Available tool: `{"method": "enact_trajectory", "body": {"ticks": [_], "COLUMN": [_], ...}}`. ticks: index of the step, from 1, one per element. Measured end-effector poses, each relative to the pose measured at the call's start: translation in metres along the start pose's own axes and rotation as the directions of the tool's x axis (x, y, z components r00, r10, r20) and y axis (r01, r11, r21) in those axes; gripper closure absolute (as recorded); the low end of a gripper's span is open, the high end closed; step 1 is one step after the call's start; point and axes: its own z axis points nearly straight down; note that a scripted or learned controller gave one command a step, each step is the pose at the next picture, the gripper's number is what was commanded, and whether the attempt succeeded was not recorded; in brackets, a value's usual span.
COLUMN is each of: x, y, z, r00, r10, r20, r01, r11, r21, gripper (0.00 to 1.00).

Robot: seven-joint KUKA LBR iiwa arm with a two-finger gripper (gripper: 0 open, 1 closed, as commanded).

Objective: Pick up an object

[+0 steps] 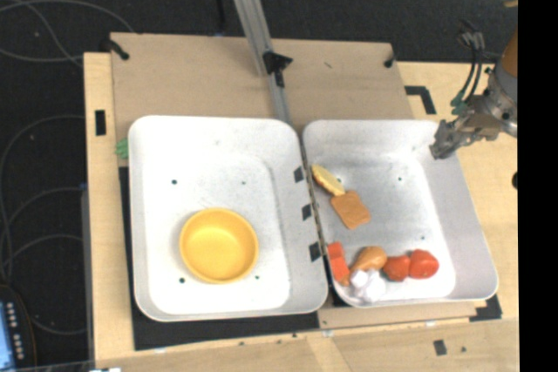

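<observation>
Gripper point(445, 140) sits over the top right corner of the right bin point(453, 213), at the rim, well apart from everything loose. Can't tell from this angle how its jaws stand; nothing is visibly between them. So nothing picked yet, step in hand is the approach.

Doing it well, my read:
- Go for the tan block point(350, 210). It lies near the bin's left edge, flat-looking and with bare floor on its right side.
- The yellow piece point(328, 179) just above it nearly touches it; come down on the block's lower right so that piece doesn't get caught.
- Skip the bottom-edge cluster. Likely double grabs or a slip.

Right bin contents:
- yellow piece and tan block along the left edge
- bottom left corner: orange stick point(336, 261), white lump point(367, 286), orange-brown rounded item point(370, 258), packed tight
- just to their right along the bottom edge: two red tomato-like pieces point(411, 266), touching each other

Left bin point(174, 152) holds a yellow bowl point(219, 245), upright, toward its bottom edge, alone. Its rim is graspable, but it's the far reach for the arm.
</observation>
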Motion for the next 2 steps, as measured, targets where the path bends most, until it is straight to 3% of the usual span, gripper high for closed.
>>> {"method": "enact_trajectory", "body": {"ticks": [2], "x": [0.103], "y": [-0.016], "z": [0.009], "r00": [1.000], "r10": [-0.002], "r20": [-0.002], "r01": [0.002], "r11": [1.000], "r21": [0.001], "gripper": [1.00]}}
